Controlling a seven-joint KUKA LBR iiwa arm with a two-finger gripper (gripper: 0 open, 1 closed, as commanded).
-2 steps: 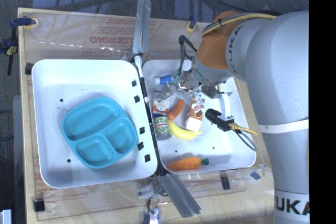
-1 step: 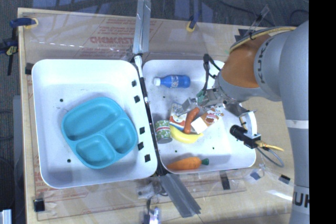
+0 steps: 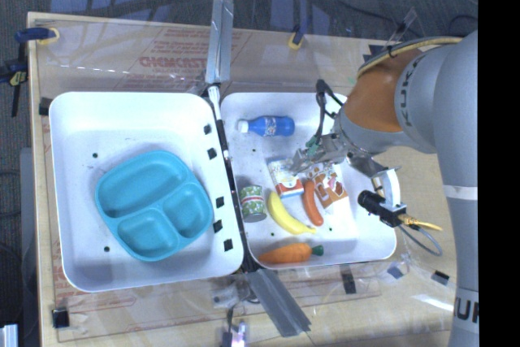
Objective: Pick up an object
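Observation:
My gripper [image 3: 313, 157] hangs low over the middle of the right bin [image 3: 244, 106], just above a cluster of items. Beneath and beside it lie a red-and-white carton [image 3: 286, 179], a sausage [image 3: 312, 202] and a red packet [image 3: 331, 188]. A banana [image 3: 286, 214] lies just left of the sausage. A carrot [image 3: 291, 253] rests near the bin's front wall. A blue bottle [image 3: 267, 126] lies on its side at the back. A small green can [image 3: 253, 202] stands by the left wall.
The left bin [image 3: 73, 118] holds a blue compartment plate [image 3: 153, 204]. A metal divider bar [image 3: 219, 36] runs between the bins. The grey arm with its orange band [image 3: 380, 97] reaches in from the right over the right bin's far corner.

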